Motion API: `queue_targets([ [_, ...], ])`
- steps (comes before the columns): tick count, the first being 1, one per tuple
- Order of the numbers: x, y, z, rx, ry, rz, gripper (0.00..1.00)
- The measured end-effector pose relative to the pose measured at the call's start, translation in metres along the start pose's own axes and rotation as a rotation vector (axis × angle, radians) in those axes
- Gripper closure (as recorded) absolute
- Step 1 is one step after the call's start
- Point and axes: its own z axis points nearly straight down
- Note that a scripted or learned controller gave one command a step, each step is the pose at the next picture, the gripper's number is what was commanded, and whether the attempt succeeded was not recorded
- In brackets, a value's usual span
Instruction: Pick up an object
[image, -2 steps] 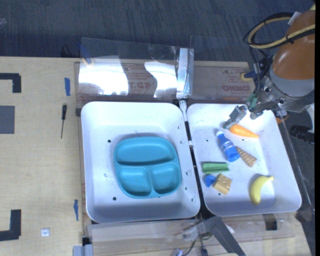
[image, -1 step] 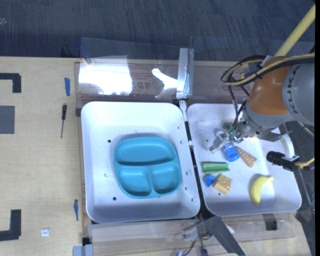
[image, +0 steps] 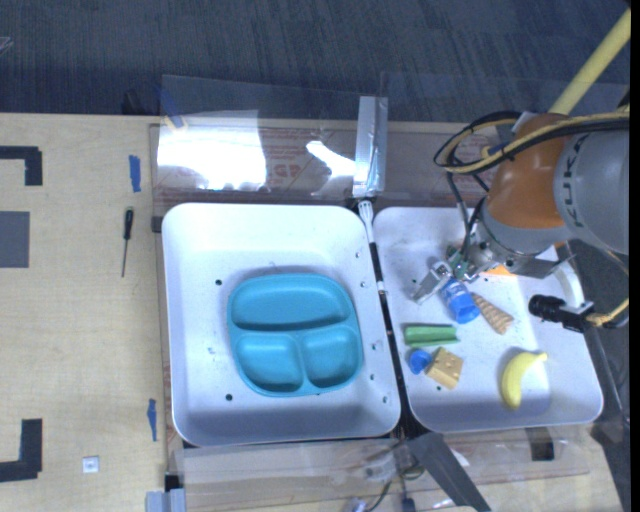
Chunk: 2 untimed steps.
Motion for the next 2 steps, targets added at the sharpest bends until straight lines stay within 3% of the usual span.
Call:
queue_targets([
  [1, -0.001, 0.002, -0.013, -0.008, -0.004, 0.001, 1.00],
  [2, 0.081, 0.050, -0.101, -0.003, 0.001, 0.106, 1.00],
])
